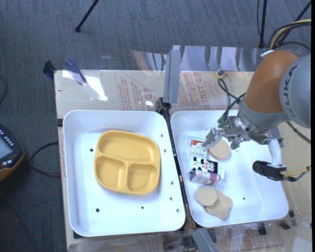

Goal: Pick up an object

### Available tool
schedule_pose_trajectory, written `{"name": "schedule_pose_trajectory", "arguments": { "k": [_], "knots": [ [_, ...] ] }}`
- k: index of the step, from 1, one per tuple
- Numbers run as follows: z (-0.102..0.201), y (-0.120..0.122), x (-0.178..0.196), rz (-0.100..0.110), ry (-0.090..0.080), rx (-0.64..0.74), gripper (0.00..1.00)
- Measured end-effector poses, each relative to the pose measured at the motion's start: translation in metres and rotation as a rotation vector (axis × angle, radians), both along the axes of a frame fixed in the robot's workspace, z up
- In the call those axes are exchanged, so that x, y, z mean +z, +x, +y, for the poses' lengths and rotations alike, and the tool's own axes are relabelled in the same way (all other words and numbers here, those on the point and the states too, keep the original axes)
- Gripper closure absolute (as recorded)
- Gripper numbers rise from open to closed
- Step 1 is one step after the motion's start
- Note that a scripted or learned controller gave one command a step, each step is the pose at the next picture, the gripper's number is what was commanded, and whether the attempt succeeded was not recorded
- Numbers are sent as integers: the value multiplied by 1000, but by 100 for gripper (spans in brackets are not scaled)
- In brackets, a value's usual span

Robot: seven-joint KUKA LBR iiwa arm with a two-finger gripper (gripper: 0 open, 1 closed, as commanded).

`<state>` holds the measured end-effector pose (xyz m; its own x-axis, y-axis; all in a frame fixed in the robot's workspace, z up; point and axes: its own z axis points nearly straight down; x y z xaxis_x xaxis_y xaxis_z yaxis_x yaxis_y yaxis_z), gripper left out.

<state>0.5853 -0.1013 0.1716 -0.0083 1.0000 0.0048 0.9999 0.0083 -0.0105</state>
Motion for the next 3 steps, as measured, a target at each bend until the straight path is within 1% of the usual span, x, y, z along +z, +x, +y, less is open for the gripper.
{"name": "schedule_pose_trajectory", "arguments": {
  "k": [1, 2, 3],
  "knots": [
    [-11, 33, -76, -18, -4, -4, 0],
    [-8, 35, -66, -21, 1, -2, 100],
    [-89, 18, -78, -20, -8, -9, 100]
  ]
}}
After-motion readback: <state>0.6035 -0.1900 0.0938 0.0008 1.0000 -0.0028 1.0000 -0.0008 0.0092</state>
